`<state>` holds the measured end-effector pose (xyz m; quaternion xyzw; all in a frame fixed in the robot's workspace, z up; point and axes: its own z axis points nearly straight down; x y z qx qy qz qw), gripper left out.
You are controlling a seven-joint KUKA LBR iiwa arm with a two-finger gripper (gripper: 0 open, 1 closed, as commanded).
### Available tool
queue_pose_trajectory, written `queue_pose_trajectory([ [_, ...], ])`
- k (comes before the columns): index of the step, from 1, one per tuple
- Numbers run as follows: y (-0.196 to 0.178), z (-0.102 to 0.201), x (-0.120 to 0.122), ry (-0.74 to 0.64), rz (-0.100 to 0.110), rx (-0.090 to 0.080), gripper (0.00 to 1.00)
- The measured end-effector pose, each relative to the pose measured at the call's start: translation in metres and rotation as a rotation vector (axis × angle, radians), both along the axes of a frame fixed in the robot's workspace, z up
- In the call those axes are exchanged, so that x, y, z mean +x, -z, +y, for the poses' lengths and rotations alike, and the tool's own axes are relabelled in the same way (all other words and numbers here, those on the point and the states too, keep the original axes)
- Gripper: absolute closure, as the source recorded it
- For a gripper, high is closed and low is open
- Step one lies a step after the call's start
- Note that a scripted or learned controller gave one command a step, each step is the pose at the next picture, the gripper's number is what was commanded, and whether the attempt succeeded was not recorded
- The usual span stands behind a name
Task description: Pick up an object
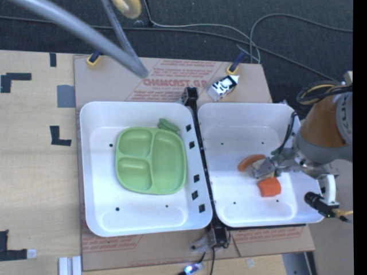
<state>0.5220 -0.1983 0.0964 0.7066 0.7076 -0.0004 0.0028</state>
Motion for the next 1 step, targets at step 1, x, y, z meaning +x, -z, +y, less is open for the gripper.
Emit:
queue_pose_trajectory([
  [1,-0.0607,-0.0020,-0.0053,0.000,0.000,0.003,1.00],
])
